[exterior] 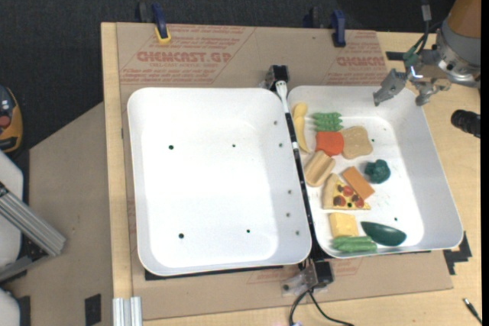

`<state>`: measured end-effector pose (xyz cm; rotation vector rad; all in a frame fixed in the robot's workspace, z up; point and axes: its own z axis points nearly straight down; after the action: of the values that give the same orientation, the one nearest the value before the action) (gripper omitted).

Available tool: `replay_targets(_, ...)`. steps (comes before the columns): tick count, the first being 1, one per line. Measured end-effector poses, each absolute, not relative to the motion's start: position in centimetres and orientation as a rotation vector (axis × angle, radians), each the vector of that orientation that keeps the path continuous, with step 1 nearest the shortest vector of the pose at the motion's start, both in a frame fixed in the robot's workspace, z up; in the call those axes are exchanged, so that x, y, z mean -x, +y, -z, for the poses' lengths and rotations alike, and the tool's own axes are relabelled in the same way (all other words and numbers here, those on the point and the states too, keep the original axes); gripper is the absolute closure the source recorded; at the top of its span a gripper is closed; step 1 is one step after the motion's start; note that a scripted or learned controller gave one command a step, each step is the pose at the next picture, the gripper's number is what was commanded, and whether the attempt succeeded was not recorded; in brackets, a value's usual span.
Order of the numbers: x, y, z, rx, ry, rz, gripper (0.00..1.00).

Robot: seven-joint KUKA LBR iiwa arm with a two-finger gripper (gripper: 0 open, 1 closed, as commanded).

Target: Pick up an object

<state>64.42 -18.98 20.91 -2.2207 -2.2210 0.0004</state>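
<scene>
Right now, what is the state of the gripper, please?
Gripper: open, holding nothing, above the right bin's far edge.

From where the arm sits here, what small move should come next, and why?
Probably move the gripper down-left over the toy food. It hovers at the right bin's upper edge with nothing between its jaws, while the items, like the bread slice, lie further into the bin.

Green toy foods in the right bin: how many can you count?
4: green beans at the top, a dark green piece mid-right, a dark green vegetable at the bottom right, a pea pod along the bottom edge.
</scene>
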Motion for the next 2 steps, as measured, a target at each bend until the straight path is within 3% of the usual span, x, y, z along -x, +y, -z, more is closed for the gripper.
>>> replay_targets(1,-64.5,-19.0,-22.0,2.222,-2.225,0.002,1.0)
replay_targets(2,-66.9,-21.4,-31.7,2.229,-2.233,0.008,1.0)
